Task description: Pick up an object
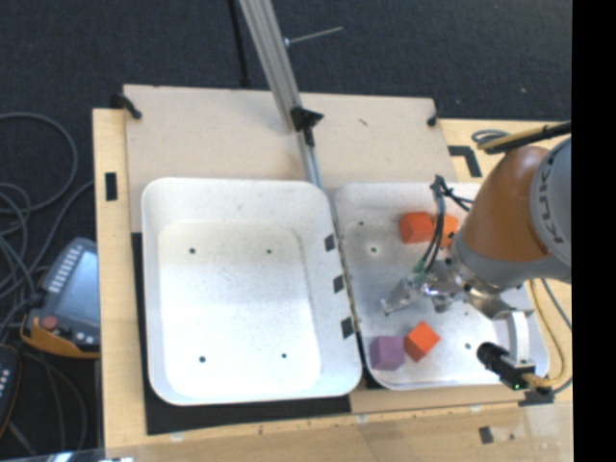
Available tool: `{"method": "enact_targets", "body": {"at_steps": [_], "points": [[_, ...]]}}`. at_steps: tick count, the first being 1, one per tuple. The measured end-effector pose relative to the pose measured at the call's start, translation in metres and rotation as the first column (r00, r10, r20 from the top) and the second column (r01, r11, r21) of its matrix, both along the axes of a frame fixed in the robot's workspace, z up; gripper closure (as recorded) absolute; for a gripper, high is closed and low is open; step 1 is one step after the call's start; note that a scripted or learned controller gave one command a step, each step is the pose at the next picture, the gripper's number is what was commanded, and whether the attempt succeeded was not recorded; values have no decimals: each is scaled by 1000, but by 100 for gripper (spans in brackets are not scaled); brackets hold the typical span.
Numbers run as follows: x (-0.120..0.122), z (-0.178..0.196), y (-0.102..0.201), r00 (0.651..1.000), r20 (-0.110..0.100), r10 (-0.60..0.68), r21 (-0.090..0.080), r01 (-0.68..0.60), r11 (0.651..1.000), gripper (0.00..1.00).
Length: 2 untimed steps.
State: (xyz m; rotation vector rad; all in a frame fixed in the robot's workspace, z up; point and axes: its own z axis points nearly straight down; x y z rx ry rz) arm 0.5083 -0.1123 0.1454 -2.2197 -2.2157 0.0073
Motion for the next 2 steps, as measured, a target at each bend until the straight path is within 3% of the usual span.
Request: {"method": "enact_targets", "body": {"at_steps": [1, 2], "points": [[57, -27, -23, 1000, 10, 5, -2, -5, 1000, 0], [131, -49, -27, 1000, 10, 6, -2, -6, 1000, 0]]}}
